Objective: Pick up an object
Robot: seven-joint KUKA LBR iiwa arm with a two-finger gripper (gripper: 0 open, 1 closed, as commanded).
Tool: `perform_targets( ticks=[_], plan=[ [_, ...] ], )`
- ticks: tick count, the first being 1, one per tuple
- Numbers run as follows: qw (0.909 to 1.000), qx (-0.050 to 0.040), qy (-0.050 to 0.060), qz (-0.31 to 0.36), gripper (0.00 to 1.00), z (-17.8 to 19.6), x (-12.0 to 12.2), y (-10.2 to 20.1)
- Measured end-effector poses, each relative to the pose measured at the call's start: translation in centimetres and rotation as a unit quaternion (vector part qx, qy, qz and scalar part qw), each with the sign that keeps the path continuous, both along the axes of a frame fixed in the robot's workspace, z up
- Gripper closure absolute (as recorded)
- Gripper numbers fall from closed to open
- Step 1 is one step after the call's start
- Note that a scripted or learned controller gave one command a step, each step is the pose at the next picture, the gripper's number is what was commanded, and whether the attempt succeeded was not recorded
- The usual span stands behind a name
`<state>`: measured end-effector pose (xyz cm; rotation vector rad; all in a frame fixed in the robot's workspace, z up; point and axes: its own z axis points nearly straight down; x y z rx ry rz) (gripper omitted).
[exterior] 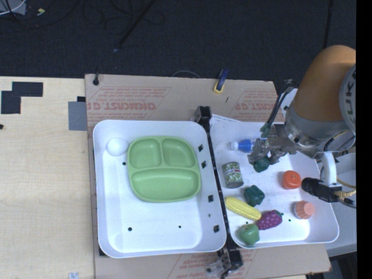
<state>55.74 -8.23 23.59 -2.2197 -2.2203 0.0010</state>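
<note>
My gripper [260,156] hangs low over the back of the right bin [325,232], reaching in from the right. A small dark green object [262,165] sits right at its tip, touching or nearly touching it. A blue and white bottle [243,146] lies just left of the gripper. In front of it are a small tin can [232,174], a dark green pepper [253,195], a yellow corn cob [243,208], purple grapes [269,219] and a green fruit [249,233]. To the right lie an orange fruit [292,180] and a pink piece [303,210].
The left bin [116,231] holds a green divided plate [164,168] and a white ball [117,146] in its back left corner. A black divider [214,179] runs between the bins. The arm's orange band [328,83] rises at the right. Brown cardboard lies under both bins.
</note>
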Motion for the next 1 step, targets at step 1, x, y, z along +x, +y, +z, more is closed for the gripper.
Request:
perform_targets(
  ticks=[1],
  plan=[
    [1.0000, 0.0000, 0.000, 0.000, 1.00, -0.18, 0.36, 0.93]
  ],
)
